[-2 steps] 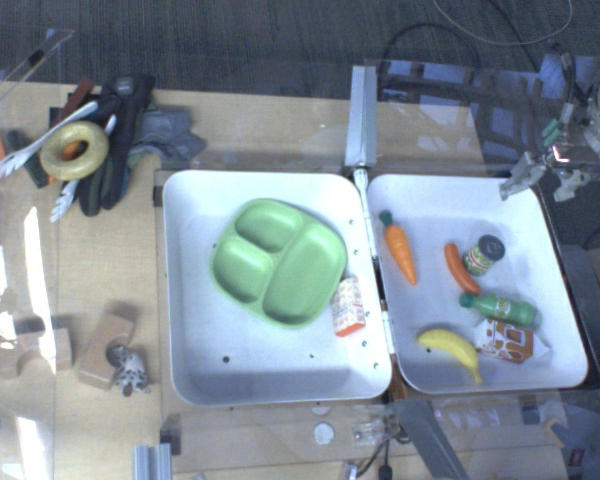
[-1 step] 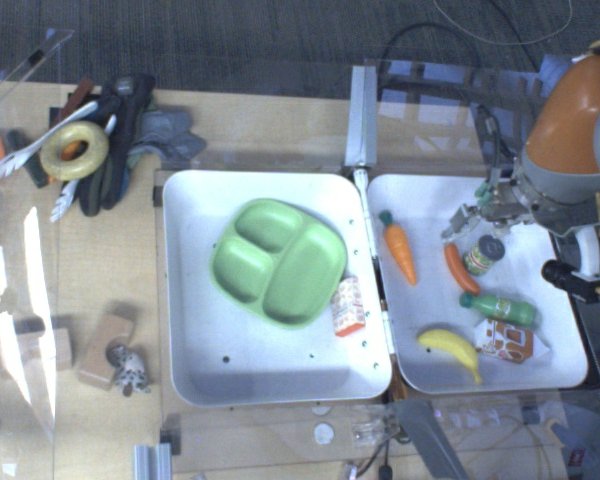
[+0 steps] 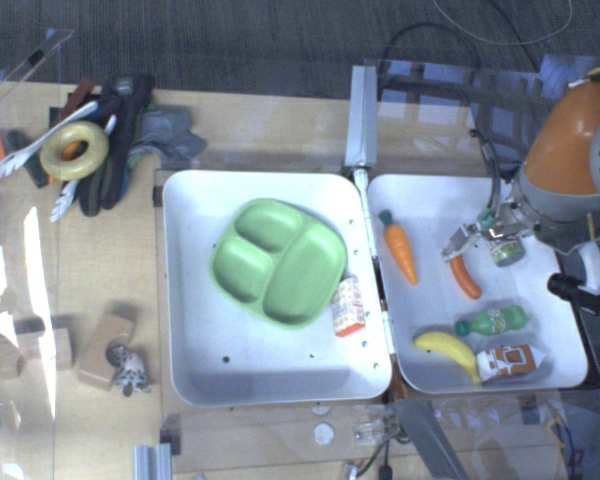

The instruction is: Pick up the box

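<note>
Your arm reached in over the right bin, with the gripper low above that bin's upper middle. You could see its jaws spread open, one metal finger pointing toward the carrot, and nothing sat between them. Just below the gripper lay a small red-orange piece, slanted, close to the finger tip; whether they touched could not be told. The box, a small carton with a brown and white label, lay on its side at the near edge of the right bin, well below the gripper. It touched or nearly touched the banana on its left, and the green bottle lay just above it. The carrot lay near the right bin's left wall, stem up. In the left bin a green divided plate sat in the middle, with a small labelled packet against its lower right edge.
</note>
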Robot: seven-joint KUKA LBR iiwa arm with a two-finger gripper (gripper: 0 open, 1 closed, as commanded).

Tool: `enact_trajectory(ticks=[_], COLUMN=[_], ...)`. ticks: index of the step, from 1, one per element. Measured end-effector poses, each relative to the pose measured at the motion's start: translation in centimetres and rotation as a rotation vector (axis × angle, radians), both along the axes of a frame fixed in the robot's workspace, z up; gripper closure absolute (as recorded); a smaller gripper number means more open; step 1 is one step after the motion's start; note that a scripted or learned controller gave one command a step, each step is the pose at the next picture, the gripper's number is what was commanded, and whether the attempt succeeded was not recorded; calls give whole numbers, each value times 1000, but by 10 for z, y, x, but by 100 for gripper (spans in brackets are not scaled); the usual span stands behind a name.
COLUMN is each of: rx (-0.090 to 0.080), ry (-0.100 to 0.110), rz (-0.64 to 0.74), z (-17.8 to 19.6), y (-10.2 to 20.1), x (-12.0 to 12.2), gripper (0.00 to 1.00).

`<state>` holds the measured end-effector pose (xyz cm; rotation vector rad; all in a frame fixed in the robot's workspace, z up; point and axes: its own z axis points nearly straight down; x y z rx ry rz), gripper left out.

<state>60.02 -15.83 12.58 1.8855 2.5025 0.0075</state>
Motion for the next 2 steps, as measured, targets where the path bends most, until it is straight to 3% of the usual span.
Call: enact_trajectory(ticks=[1, 2], rx=[3, 2], ry=[2, -1], rz=[-177, -73], z=[-38, -37], y=[3, 44], x=[44, 3], gripper=[0, 0])
